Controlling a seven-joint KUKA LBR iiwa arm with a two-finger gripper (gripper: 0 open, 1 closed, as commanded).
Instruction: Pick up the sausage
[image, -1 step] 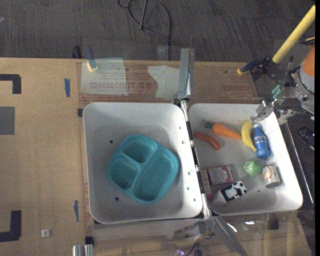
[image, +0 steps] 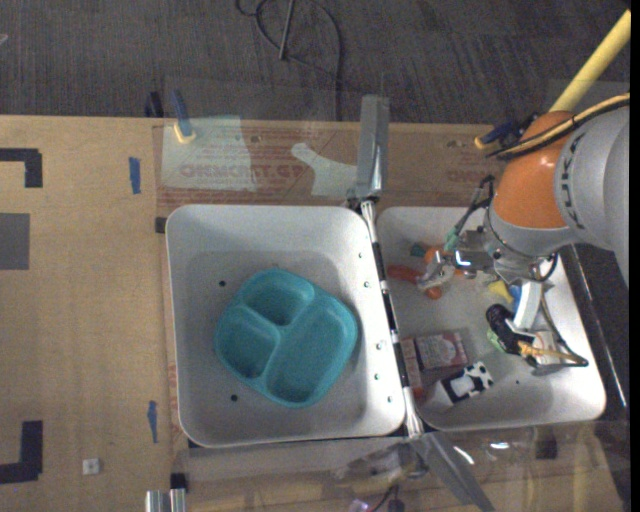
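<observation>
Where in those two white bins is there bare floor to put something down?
Left bin: bare floor rings the teal divided plate, widest along its far wall. Right bin: crowded under the hand with toys; a bare strip runs along its near wall.

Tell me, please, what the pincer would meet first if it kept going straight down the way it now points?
Most likely the reddish sausage and small orange piece just below the pincer in the right bin. Depth is hard to judge from above, so it may instead land on the bin floor beside them.

A robotics lab: taped cardboard bench (image: 80, 300), white bins (image: 190, 240), floor cables (image: 290, 25).
</observation>
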